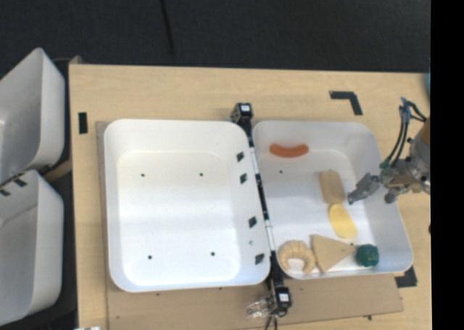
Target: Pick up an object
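Just beside gripper [378, 188], tan block [332, 186]

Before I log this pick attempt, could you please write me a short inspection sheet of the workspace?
Surface: tan bench bearing the left bin and right bin side by side.
Job's things: in the right bin, a red sausage, tan block, yellow lemon, croissant, tan wedge, green ball.
Clutter: nothing seen.
Grippers: gripper at the right bin's right rim, nothing between its fingers.
Cables: dark cables above the wrist.
Surroundings: dark floor; white containers at left.
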Controlling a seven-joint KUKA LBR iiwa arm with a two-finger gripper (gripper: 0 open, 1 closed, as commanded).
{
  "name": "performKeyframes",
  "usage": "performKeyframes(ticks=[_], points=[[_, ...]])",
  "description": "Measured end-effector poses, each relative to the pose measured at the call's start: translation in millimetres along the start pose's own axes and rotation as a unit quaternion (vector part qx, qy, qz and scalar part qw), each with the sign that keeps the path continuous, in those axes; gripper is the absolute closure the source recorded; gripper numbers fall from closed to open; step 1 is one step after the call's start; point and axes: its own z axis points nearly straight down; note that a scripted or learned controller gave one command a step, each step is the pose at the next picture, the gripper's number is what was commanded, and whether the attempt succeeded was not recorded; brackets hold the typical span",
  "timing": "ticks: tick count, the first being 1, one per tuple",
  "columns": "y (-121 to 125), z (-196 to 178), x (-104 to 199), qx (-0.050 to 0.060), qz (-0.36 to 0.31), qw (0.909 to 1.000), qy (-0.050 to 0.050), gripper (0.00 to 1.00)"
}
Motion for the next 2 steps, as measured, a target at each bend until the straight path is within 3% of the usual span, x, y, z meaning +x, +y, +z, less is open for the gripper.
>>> performKeyframes(ticks=[1,2], points=[[-26,54,10,-0.003,-0.001,1.0000,-0.001,0.00],[-25,43,9,-0.005,0.000,1.0000,-0.001,1.00]])
